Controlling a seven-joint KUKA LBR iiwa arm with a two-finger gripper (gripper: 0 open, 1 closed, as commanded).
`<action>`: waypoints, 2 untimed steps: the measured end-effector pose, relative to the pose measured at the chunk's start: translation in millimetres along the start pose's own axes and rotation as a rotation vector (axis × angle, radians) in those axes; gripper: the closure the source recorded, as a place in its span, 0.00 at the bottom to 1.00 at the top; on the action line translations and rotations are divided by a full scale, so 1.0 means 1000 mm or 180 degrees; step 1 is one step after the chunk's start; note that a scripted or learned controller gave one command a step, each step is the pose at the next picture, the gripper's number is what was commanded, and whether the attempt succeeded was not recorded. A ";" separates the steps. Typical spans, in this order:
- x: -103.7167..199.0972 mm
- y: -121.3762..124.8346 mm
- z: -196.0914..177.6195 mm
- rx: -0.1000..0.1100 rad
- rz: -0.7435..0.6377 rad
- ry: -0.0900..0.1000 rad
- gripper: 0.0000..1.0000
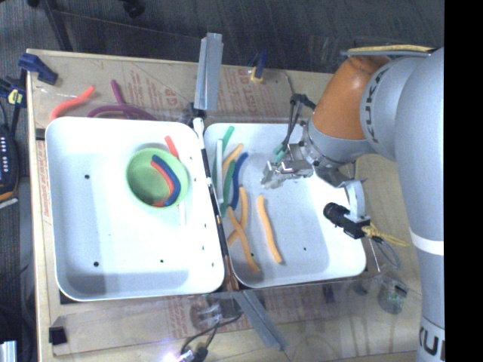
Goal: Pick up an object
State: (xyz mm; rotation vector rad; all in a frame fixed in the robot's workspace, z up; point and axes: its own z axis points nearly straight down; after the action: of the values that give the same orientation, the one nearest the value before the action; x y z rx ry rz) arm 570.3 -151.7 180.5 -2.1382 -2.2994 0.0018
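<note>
The grey KUKA arm came in over the right-hand bin, its orange band bulging above the wrist, and the gripper hung low over the upper middle of that bin, tilted toward the pile of strips as though lining up for a pick. Whether it was spread or closed I could not tell; the metal at the tip was a small bright tangle, and nothing showed between the fingers, so I judged nothing was yet held. The left-hand bin lay well off to the far side of the fingers, with a green bowl in it holding a blue curved strip and a red one, out of the arm's present reach. The likeliest targets lay in the same bin as the gripper: an orange strip just below the fingertips, lying free on bare white floor and so probably the easiest to take; a second orange strip a little further toward the divider; and beyond it a blue strip and a green strip crowded against the wall, where a grasp looked awkward.
</note>
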 end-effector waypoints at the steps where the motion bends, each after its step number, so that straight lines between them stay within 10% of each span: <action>1: 0.000 0.000 0.000 0.0000 0.0000 0.0001 0.00; 2: 0.011 -0.012 0.085 -0.0021 -0.0534 -0.0007 0.00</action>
State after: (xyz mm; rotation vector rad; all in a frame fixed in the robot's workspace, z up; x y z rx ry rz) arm 557.6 -141.8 95.4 -1.9418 -2.4754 -0.0037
